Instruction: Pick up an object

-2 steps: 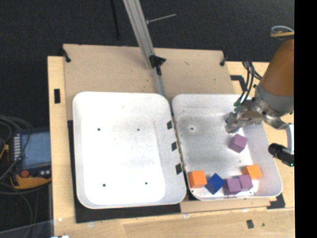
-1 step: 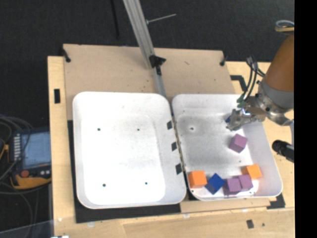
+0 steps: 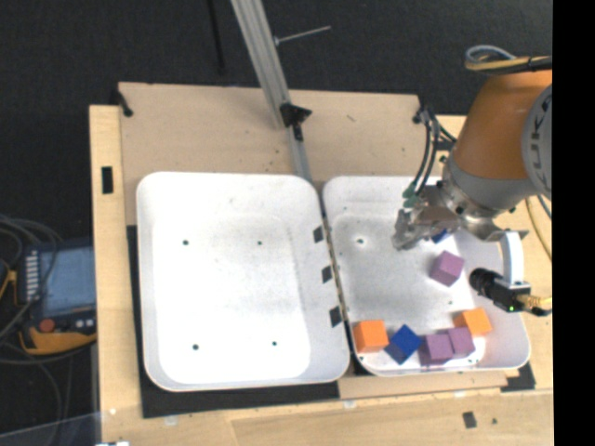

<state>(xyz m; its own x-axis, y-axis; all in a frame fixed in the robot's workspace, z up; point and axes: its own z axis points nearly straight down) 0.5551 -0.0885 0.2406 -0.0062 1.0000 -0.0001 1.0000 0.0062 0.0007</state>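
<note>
Hovering over right bin (image 3: 372, 203), jaws (image 3: 406, 240) near purple cube (image 3: 447, 268); opening state unclear, nothing visibly held.

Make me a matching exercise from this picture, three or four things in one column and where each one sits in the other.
Things:
1. end effector
2. lone purple block
3. blue block
4. pendant with a screen

Places:
A. near edge of the right bin, beside an orange block
B. off the bench, far left
C. middle of the right bin
D. above the right bin's far part

Pairs: 1-D, 2-C, 3-A, 4-B
</note>
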